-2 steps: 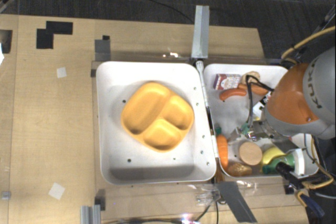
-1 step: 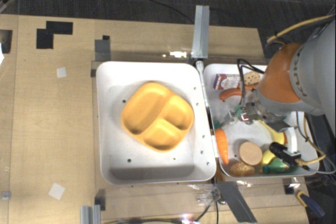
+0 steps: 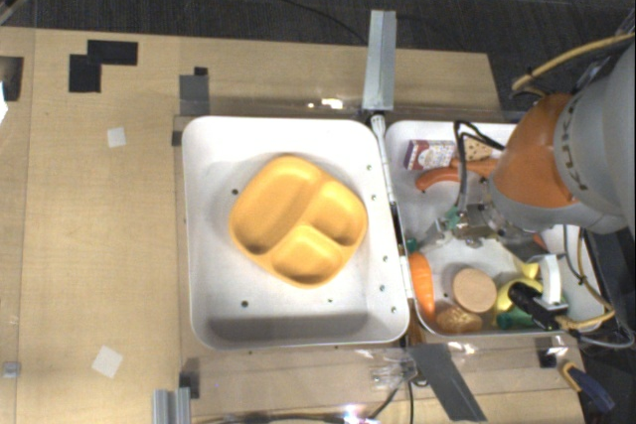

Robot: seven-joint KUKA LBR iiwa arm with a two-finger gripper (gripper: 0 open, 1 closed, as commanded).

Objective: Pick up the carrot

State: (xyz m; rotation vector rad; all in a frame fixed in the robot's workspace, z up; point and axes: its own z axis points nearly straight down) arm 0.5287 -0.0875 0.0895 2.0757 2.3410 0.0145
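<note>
carrot (image 3: 422,282) by L wall, R bin (image 3: 397,213)

Two shallow white plastic bins (image 3: 199,243) sit on the surface. One yellow sectioned plate (image 3: 298,218), one orange carrot (image 3: 422,283), one round tan disc (image 3: 474,290), one small maroon carton (image 3: 429,154).

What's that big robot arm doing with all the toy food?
The grey and orange robot arm is reaching from the right into the right bin, which holds a jumble of toy food. It is meant to pick up the carrot, which lies by the bin's left wall, apart from the arm. The gripper sits low over the middle of that bin. The left bin has a yellow divided dish.
</note>
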